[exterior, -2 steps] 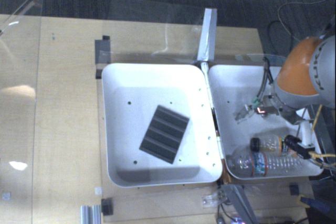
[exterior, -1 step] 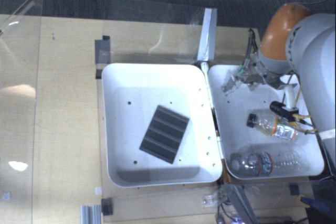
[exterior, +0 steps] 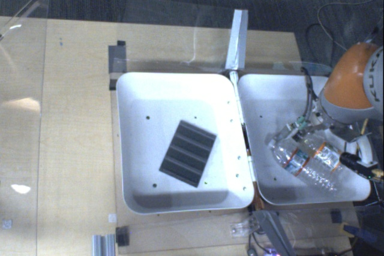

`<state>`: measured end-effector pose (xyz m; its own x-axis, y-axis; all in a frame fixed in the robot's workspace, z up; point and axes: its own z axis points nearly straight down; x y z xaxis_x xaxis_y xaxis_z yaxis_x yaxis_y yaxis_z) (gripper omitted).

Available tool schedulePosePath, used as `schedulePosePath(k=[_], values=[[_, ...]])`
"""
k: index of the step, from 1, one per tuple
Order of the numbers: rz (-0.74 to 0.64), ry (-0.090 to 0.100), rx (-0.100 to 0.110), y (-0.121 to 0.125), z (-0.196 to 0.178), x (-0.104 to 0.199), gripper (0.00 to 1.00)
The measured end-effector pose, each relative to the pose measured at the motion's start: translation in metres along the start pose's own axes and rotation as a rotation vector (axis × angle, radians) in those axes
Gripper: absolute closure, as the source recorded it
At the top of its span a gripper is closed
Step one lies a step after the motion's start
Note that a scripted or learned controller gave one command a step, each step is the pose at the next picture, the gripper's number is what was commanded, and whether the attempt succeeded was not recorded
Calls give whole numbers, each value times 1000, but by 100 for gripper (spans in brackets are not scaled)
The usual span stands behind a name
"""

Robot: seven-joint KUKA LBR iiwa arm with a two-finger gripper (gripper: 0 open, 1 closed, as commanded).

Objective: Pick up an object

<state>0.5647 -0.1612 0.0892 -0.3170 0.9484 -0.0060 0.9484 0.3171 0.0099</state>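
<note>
Dark carpet at the top, and below it a pale wooden bench (exterior: 72, 129), with a clear sheet (exterior: 24, 69) laid over its left part and catching glare. On the bench, side by side and touching along one edge, a left bin (exterior: 138, 93) and a right bin (exterior: 264, 93), both shallow and white.

From the right, over the right bin, the grey arm (exterior: 354, 78) with its orange band, cut off by the picture edge.

In the left bin, flat on the floor and turned at a slant, a dark ribbed panel (exterior: 188, 153), well apart from the arm and untouched.

In the right bin, toward the near right corner, a clear plastic bottle (exterior: 303, 159) with an orange label, lying on its side. Directly above it and low over the bin, the gripper (exterior: 307, 126), close to the bottle's upper end or touching it.

As for progress: nothing lifted yet, by the look of it. Bottle resting on the bin floor, so probably the likely target, with grasp and lift both left to do.

Hard to make out: whether the gripper is open or shut, lost between wrist, cables and see-through plastic. Equally unclear, whether any contact with the bottle exists. Bottle outline faint against the white floor, and its far end partly under the wrist.
</note>
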Motion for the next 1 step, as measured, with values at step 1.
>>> schedulePosePath(k=[1], values=[[-3,0,-8,4,-12,2,100]])
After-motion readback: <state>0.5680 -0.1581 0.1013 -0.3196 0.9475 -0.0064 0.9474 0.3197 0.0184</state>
